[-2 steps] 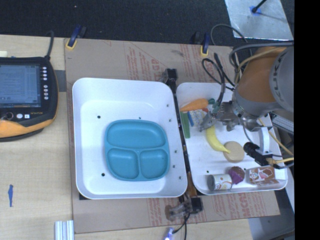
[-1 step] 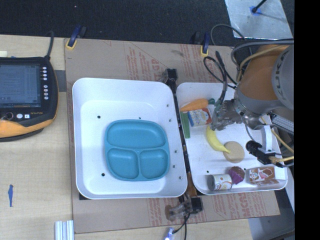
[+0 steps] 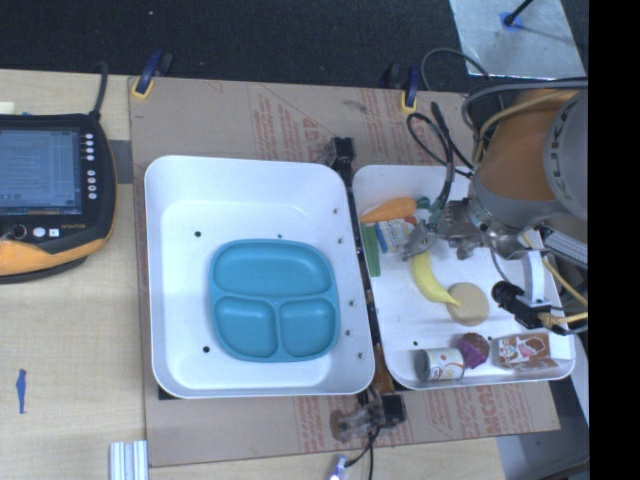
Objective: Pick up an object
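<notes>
Jaws: state cannot be determined; gripper (image 3: 432, 236) sits low in right white bin (image 3: 400, 368), beside curved yellow banana (image 3: 430, 278). Risk: crowded items cause a missed grasp.

Grey, rounded arm (image 3: 560, 158) with a broad orange band above the wrist; black cables looping along the upper side; metallic wrist block with dark fittings; gripper (image 3: 425, 240) of grey metal, small and angular

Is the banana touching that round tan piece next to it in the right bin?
Touching, as far as the camera view shows: the banana's lower end meets the edge of the round tan piece, with no white bin floor visible between them.
</notes>
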